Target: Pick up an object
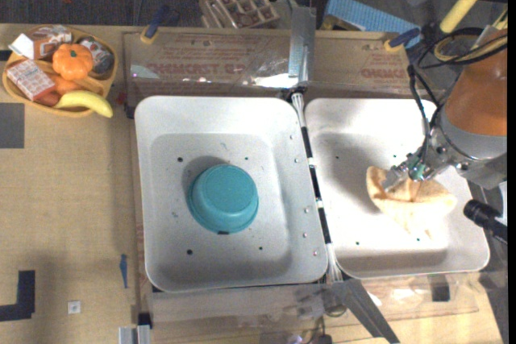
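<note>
Tan flat food piece [407,197] in right bin [355,246], long axis left-right, gripper [401,179] touching it, grip unclear

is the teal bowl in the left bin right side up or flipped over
Flipped over. The teal bowl shows a flat round base on top with sides flaring down to the left bin floor; no hollow is visible.

Bright, even overhead light; glare on the white bins [161,125], soft shadows inside, arm [480,105] blurred at three o'clock.
</note>
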